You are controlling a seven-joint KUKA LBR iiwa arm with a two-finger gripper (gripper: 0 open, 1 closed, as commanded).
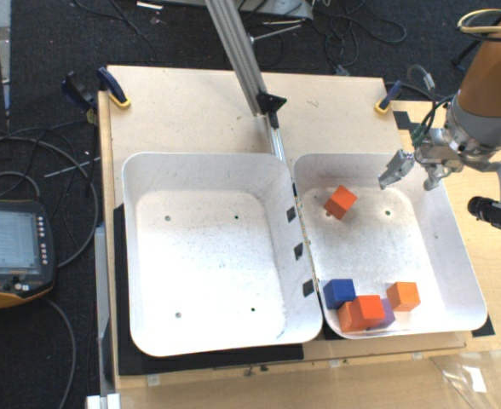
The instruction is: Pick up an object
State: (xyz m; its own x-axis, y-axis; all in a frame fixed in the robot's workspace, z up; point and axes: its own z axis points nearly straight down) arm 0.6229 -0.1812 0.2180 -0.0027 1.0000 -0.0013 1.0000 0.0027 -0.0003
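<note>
White and shallow, the left bin [204, 254] sits on the tabletop [191, 109] with nothing in it but little dark specks. Far off to the left, on the dark floor, lies a hand-held control box [12, 250] with a small screen. The words on that screen are too small to read, and no other labels or writing can be made out.

Next comes the right bin [442, 254], touching the left one along the middle. Near its top lies one orange block [341, 202], tipped a bit and well apart from the others. Down at the near edge sits a small bunch: a blue block [339, 292], a red-orange block [363, 312] just beside it with a bit of purple [388, 316] peeking out from behind it, and another orange block [403, 296] to the right.

Over the top right part of this bin hangs the gripper [415, 169]. Its two fingers are spread apart, and nothing is between them. It is up above the bin, near the lone orange block but not touching it.

So the job looks like it is at the start. No block is picked up yet. What is left is to go down, close on a block and lift it. The lone orange block seems the easiest one, since nothing crowds it.
</note>
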